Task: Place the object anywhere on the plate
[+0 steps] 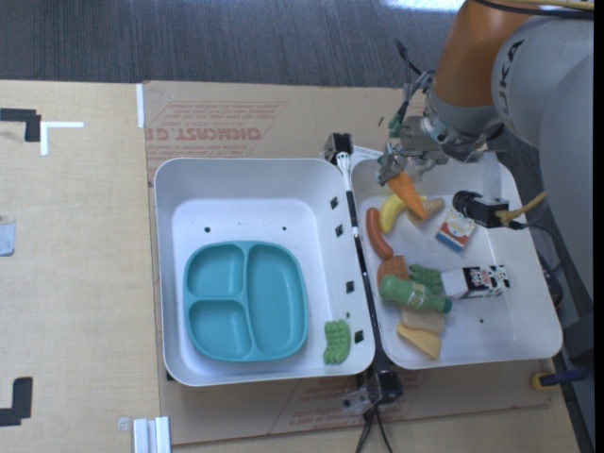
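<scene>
Orange carrot [407, 192] is hanging point-down from the end effector [394, 166], whose fingers are pinching its upper end, over the far part of the right bin [528, 281]. Below it a banana [392, 211], a sausage [378, 233], a green bottle [413, 294] and a cheese wedge [421, 338] are lying. Teal divided plate [246, 301] is sitting in the left bin [236, 182], with a green toy [337, 342] just beside its near right corner.

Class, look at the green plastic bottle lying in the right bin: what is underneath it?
The green plastic bottle lies across a pile: an orange-brown piece pokes out at its upper left, yellow wedge-shaped pieces below. How far these reach beneath the bottle is covered.
</scene>
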Robot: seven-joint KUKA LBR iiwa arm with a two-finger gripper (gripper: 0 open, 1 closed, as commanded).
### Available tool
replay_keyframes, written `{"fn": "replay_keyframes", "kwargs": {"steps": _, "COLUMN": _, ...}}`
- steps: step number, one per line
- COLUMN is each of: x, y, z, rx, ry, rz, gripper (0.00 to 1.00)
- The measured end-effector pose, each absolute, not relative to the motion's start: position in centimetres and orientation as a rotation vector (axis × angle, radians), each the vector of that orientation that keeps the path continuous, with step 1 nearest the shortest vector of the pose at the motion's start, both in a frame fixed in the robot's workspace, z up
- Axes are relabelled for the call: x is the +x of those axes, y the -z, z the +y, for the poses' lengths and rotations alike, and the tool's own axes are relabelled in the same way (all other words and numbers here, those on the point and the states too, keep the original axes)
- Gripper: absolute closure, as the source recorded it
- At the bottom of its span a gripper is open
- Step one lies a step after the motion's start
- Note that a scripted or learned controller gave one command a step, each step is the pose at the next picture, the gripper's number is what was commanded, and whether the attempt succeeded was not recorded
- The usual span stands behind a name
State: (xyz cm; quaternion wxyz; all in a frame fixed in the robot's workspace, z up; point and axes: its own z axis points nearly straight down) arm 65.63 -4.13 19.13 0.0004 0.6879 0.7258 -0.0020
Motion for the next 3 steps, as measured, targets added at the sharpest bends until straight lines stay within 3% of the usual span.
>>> {"fn": "replay_keyframes", "kwargs": {"steps": 1, "x": 60.1, "y": -22.6, "z": -0.8, "rx": 2.450, "ry": 0.008, "rz": 1.971, "gripper": 1.00}}
{"fn": "replay_keyframes", "kwargs": {"steps": 2, "x": 60.1, "y": -22.6, "z": -0.8, "rx": 2.449, "ry": 0.007, "rz": 1.970, "gripper": 0.00}}
{"fn": "replay_keyframes", "kwargs": {"steps": 3, "x": 55.8, "y": -19.0, "z": 1.8, "rx": 2.357, "ry": 0.010, "rz": 2.081, "gripper": 0.00}}
